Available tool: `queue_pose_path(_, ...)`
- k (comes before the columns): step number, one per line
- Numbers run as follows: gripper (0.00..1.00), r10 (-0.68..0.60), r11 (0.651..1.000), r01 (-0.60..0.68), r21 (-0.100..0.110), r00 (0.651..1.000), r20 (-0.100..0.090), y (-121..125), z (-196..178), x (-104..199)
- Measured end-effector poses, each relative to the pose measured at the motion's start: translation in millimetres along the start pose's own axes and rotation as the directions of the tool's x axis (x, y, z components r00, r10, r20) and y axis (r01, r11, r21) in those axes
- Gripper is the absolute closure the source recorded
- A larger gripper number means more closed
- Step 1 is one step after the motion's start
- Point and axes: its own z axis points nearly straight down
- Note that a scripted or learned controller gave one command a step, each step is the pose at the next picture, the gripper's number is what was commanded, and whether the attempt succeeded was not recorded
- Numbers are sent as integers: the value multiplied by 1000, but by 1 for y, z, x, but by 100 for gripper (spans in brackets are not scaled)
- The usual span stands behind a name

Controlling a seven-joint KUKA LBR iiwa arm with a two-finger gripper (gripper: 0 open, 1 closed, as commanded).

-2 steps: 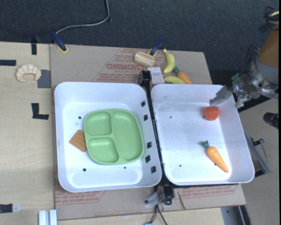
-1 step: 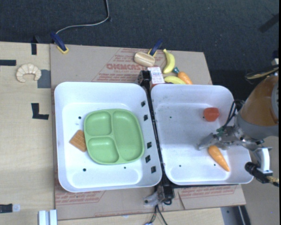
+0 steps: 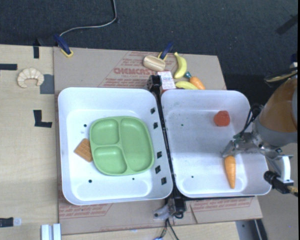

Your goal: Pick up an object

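Orange carrot lying in right bin, near its right wall, thick end up-frame, tip pointing toward near edge. Gripper low over right bin, right at carrot's thick end; contact hard to judge, carrot not seen between fingers. Open or clenched: cannot tell, fingers too small and dark against bin floor. Grey arm with orange band entering from right, over bin's right rim. Red round object in same bin, up-frame of gripper, apart from it and from carrot. Left bin holding green divided plate, three compartments, roughly centred; tan flat piece touching plate's left edge, partly tucked under it. Cardboard sheet beneath both bins on worktop. Behind bins, on cardboard: bread roll, banana, second carrot, small printed box, clustered close together. Croissant well apart on worktop at far left.
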Motion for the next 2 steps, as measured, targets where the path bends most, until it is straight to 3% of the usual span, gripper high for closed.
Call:
queue_pose_path(1, 100, -3, 1000, 3, 0, 1000, -6, -6, 9, 101)
queue_pose_path(2, 100, -3, 1000, 3, 7, 1000, -6, 12, -88, 183)
